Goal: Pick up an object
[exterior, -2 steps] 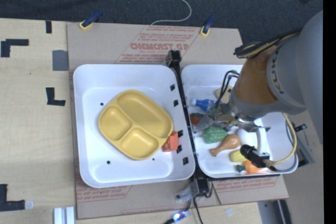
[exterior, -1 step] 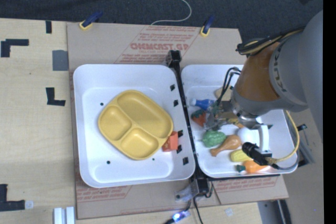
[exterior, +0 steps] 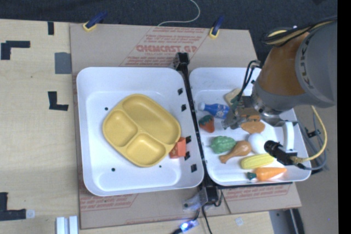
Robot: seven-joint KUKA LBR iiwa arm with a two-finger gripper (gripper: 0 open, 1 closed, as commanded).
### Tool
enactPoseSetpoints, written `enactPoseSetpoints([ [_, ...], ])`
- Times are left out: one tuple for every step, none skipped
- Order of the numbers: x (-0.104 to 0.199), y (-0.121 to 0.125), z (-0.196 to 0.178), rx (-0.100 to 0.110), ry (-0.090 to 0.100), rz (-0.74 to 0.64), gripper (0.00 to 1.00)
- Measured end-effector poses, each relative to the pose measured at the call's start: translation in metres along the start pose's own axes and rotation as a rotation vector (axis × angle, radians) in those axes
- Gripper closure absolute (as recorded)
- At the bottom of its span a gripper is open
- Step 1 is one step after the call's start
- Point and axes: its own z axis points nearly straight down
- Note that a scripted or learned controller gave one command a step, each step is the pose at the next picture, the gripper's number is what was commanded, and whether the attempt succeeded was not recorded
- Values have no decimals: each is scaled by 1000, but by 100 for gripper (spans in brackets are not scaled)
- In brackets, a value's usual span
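The right bin (exterior: 216, 80) holds several toy foods. A blue bottle (exterior: 215, 109) lies by a small red piece (exterior: 207, 124). Below them are a green vegetable (exterior: 222, 143), a tan drumstick (exterior: 236, 152), a yellow corn cob (exterior: 256, 161) and an orange carrot (exterior: 269, 173). An orange bun (exterior: 253, 127) and a white egg (exterior: 256, 145) lie further right. My gripper (exterior: 237, 117) hangs low over the middle of this bin, between the blue bottle and the orange bun. The wrist hides whatever is directly beneath it.
In the left bin (exterior: 88, 118) rests a yellow divided plate (exterior: 141, 129), with a small orange block (exterior: 177, 148) by its right edge. The arm's grey and orange body (exterior: 288, 71) covers the right bin's far right corner. Cables loop along its right rim.
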Motion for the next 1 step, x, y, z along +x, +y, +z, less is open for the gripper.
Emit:
enactPoseSetpoints([
  [6, 10, -52, -2, 0, -3, 100],
])
